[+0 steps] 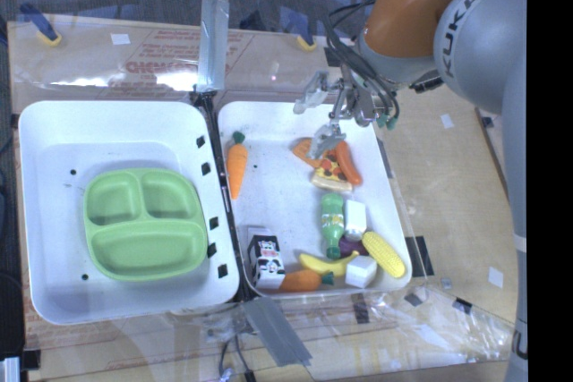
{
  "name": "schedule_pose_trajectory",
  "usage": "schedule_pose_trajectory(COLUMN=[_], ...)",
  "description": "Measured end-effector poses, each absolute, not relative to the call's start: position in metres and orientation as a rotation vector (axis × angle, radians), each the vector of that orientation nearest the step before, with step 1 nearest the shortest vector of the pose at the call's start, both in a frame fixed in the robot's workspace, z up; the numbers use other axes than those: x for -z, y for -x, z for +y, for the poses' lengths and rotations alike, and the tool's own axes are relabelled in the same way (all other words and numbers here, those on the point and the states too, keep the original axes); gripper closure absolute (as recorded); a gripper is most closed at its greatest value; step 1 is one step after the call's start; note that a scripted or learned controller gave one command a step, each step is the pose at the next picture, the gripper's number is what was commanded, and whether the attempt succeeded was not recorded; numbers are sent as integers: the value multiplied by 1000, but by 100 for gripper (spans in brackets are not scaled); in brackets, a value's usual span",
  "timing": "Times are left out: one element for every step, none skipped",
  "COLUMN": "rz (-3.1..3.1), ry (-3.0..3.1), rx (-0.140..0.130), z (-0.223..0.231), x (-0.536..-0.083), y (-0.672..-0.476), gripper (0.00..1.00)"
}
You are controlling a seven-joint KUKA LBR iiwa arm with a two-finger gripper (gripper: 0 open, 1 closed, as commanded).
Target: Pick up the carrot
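A green divided plate (143, 222) sits in the left bin (36, 192). In the right bin (277, 192), the carrot (236, 170) lies against the left wall, its long axis running far to near, green top at the far end and tip pointing near. Farther right, the end effector (329, 125) hangs over a pizza slice (331, 179), fingers spread and released, grasping nothing, well apart from the carrot.

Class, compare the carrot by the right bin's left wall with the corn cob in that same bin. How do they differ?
The carrot is orange with a green top; the corn is yellow. The carrot lies alone along the left wall, pointing up and down the view; the corn lies slanted in the lower right corner, among other toys. Both lie flat in the right bin.
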State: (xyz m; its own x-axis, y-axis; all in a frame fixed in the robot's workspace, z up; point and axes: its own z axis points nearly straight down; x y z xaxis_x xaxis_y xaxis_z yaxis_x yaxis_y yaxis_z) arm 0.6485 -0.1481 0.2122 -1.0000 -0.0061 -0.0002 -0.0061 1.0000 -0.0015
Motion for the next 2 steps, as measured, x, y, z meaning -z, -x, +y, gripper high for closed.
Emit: schedule_pose_trajectory(rz=[3140, 3142], ry=[159, -2], rx=[-3, 0], z=[-121, -96], x=[-89, -92], y=[-648, -607], gripper=[0, 0])
